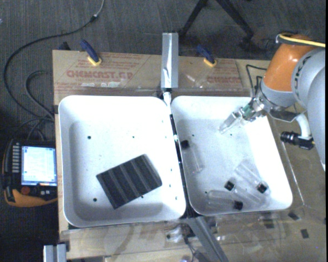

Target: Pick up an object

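Note:
A black ribbed block lies flat in the left bin, near its front right. The right bin holds several clear plastic pieces with small black caps: one along its left wall, and a cluster at the front right. My gripper hangs over the back right part of the right bin, slanting down to the left, above bare bin floor. It is apart from the clear pieces, and I see nothing in it.
The grey arm with its orange band comes in over the right bin's back right corner. A metal bar stands behind the seam between the bins. A handheld pendant lies on the floor at the left.

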Controlling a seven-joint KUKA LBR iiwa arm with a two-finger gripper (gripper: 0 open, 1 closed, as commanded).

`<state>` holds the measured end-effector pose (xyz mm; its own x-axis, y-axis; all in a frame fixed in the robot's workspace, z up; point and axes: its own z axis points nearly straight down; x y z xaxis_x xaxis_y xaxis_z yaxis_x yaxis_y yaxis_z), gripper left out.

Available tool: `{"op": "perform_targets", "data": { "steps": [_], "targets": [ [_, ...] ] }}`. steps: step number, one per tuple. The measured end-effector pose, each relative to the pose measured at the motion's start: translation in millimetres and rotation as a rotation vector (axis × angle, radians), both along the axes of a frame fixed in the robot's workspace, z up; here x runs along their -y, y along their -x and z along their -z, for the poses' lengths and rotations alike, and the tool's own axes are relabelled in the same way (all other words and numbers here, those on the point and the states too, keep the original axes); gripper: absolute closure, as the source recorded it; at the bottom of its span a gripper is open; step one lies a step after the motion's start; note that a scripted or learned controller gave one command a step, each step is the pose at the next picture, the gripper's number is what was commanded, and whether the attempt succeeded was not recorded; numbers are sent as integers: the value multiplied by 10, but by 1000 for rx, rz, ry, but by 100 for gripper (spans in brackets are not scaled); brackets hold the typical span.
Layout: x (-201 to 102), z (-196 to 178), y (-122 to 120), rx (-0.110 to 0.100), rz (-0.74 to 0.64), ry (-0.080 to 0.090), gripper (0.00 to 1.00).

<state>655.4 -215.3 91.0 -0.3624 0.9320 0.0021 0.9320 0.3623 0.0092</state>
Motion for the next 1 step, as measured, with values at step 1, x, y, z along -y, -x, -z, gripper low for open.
{"op": "perform_targets", "data": {
  "steps": [1],
  "targets": [
    [-823, -1, 919, 4, 34, 6, 0]
  ]
}}
